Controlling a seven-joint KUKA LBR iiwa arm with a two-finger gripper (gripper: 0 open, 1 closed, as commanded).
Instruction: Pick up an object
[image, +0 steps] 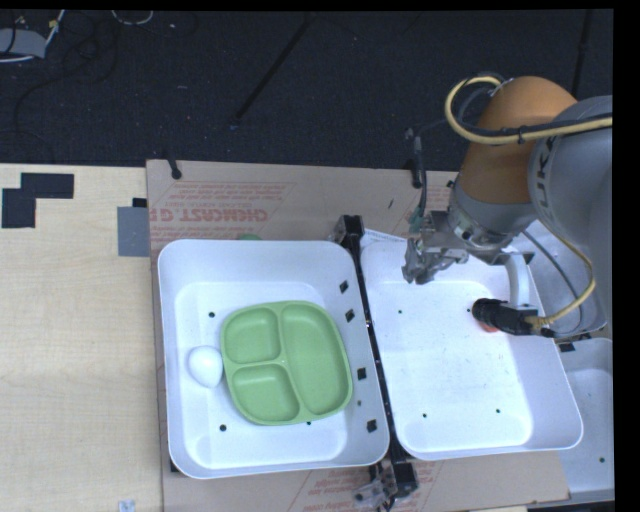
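Arm: one grey arm with an orange band reaches in from the right; its claw (425, 262) hangs over the far-left corner of the right shallow white plastic bin (450, 420).
Claw state: I cannot tell how it is set; the tip is small and dark against the bin wall, and nothing is visible in it.
Candidate things: a light green, three-compartment plastic tray (285, 362) lies flat in the left shallow white plastic bin (190, 270); a small white egg-shaped ball (205, 366) sits touching the tray's left edge.
Other item: a small red-orange thing (487, 316) lies in the right bin near its right wall, partly hidden by a black fitting (508, 317) on the arm; its shape is unclear.
Key relation: the red-orange thing is the nearest to the claw, lying to its right and toward the near side, in the same bin. The tray and ball lie well apart to the left, across the divider between bins.
Long axis: the tray's runs roughly from far-left to near-right.
Judgement: no pick has been made yet.
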